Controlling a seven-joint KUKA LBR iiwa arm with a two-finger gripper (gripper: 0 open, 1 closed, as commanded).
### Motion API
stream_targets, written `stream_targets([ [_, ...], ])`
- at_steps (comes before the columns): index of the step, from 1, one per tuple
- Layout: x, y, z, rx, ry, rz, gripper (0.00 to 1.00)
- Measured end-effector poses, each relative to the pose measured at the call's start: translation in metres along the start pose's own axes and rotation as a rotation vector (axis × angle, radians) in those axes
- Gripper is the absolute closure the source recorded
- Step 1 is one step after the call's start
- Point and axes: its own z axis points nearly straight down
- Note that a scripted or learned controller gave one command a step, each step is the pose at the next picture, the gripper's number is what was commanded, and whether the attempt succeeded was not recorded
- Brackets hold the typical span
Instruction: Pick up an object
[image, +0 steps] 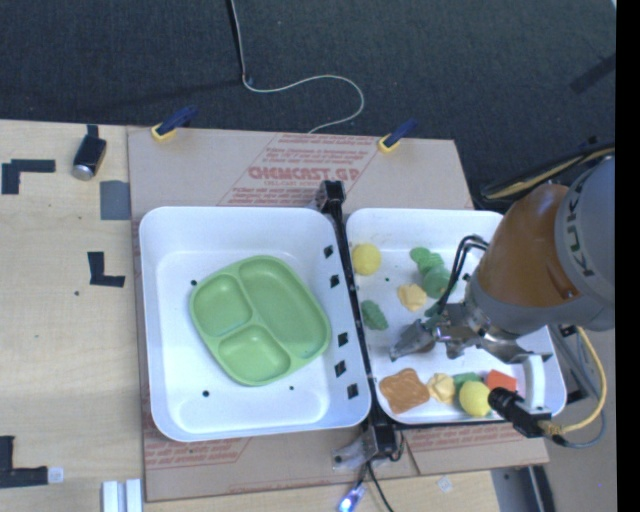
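Fingers (408, 344): dark, reaching toward the divider side of the right bin, low over its floor; apart or together, cannot tell; nothing visible between them.
Toast-shaped brown piece (404, 390): just below the fingers, toward the near wall, apart from them.
Small green piece (374, 315): just above the fingers, toward the divider, lying alone.
Pale yellow piece (411, 296): above the fingers, beside a dark green leafy piece (431, 268).
Yellow round piece (366, 259): farther above the fingers, near the bin's far corner at the divider.
Near-wall group: small yellow chunk (441, 386), yellow ball (474, 398), green bit and orange-red piece (502, 379), below and behind the fingers.
Right bin (420, 215): white, shallow, holds the fingers and all the toy food.
Left bin (165, 300): across the divider from the fingers; holds a green sectioned tray (262, 318).
Arm (540, 260): orange band above the wrist, behind the fingers.
Counter (60, 330): cardboard sheet (300, 170) under both bins.
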Motion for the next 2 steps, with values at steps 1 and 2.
stream_targets([
  [1,-0.001,0.002,-0.012,-0.005,-0.001,0.0,1.0],
  [2,0.052,0.004,-0.104,-0.018,-0.002,-0.007,1.0],
])
